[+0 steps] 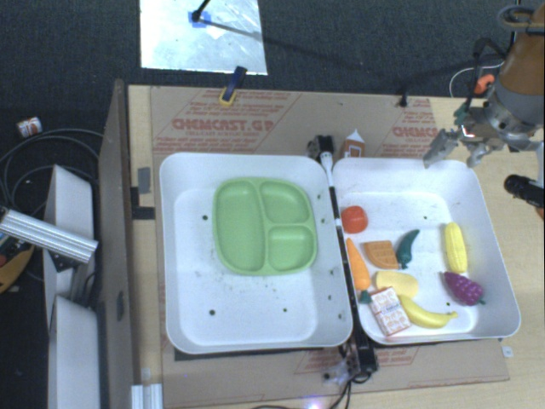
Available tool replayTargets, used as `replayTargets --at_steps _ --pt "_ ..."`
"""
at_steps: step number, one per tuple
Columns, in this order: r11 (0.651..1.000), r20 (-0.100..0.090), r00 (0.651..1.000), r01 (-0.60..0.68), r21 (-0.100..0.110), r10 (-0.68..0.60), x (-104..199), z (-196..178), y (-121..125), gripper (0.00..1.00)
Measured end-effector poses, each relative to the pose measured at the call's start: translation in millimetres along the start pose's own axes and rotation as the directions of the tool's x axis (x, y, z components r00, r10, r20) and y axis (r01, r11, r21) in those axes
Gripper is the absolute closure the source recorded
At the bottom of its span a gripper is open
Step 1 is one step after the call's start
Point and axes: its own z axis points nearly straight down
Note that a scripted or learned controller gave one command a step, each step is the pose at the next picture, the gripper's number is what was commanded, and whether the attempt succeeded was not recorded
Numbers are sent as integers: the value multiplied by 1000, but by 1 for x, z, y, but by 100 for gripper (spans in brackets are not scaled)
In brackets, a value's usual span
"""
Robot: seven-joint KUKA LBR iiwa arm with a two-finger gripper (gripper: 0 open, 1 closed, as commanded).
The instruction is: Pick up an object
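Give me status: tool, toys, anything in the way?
Tool open, hovering over right bin's far edge, holding nothing. Toys lie loose in that bin: corn, grapes, banana. Nothing blocking them.

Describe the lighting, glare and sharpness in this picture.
Camera view: even overhead light with soft, faint shadows inside the bins; strong glare on the shiny sheet lying on the dark floor at the top; the gripper and arm at upper right look soft and slightly blurred; the toy food, such as the corn and grapes, is fairly sharp but low in resolution.
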Motion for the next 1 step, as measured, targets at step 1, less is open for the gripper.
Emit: replayTargets --at_steps 1 --pt "1000 -3 1000 -6 8 6 -18 139 -49 0"
